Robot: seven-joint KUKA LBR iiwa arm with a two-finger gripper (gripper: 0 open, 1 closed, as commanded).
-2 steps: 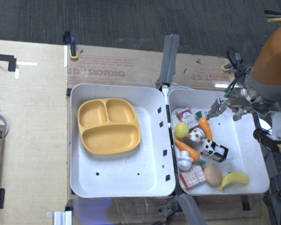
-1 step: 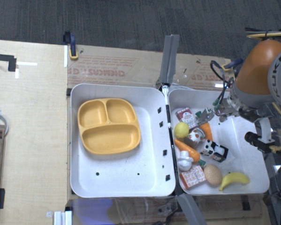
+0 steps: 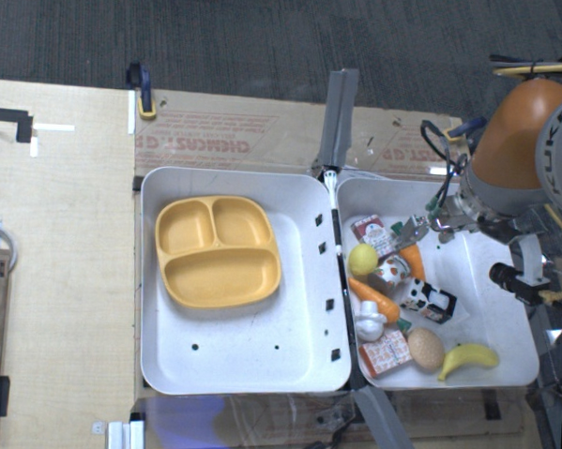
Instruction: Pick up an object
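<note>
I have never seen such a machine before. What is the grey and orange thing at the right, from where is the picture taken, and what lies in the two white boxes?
The grey and orange thing is a robot arm. It reaches in from the right, and its gripper hangs over the right bin. I see nothing held in it.

One camera, fixed above the bench, looks down at a slant.

The left bin holds a yellow divided plate. The right bin holds toy food: a banana, an egg, a carrot, a lemon and some small packets, crowded toward its left side.
</note>
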